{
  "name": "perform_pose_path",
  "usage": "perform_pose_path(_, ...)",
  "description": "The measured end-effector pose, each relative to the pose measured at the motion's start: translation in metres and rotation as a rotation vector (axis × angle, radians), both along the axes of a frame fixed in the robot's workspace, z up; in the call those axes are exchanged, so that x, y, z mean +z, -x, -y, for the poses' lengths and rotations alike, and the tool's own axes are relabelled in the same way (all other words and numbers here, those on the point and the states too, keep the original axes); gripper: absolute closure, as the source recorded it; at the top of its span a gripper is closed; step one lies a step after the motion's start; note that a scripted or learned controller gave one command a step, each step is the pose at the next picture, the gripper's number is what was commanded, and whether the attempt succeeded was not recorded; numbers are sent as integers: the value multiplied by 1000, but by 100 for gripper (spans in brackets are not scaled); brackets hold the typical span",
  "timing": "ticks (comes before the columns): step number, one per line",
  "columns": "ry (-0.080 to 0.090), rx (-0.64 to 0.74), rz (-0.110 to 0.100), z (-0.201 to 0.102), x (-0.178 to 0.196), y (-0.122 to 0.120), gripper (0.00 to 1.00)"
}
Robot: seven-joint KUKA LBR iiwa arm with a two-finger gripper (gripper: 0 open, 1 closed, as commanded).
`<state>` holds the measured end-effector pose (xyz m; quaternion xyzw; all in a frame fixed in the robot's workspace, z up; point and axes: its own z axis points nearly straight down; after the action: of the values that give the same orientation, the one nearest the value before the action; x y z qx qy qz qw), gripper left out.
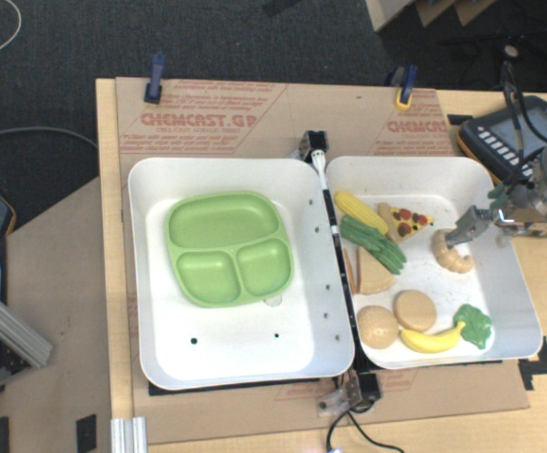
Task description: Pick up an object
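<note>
As the arm is reaching in from the right over the right-hand bin point(514, 286), its gripper point(464, 237) is hovering just above a pale, roundish toy food piece point(454, 256) lying near the bin's right wall. The piece is sitting directly below and slightly left of the fingertips, apparently touching or just short of them; the view is too small to settle which. How far the fingers are standing apart cannot be told, and nothing is visibly held between them. A pizza slice point(406, 222) is lying just to the left, a round biscuit point(414, 309) and a banana point(431, 339) nearer the front edge.
</note>
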<state>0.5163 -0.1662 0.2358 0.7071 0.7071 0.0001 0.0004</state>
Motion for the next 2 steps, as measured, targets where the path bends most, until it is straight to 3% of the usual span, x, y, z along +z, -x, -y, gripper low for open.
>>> perform_pose_path(1,1,1,3,0,11,-1,100)
perform_pose_path(2,2,8,18,-50,140,-30,100)
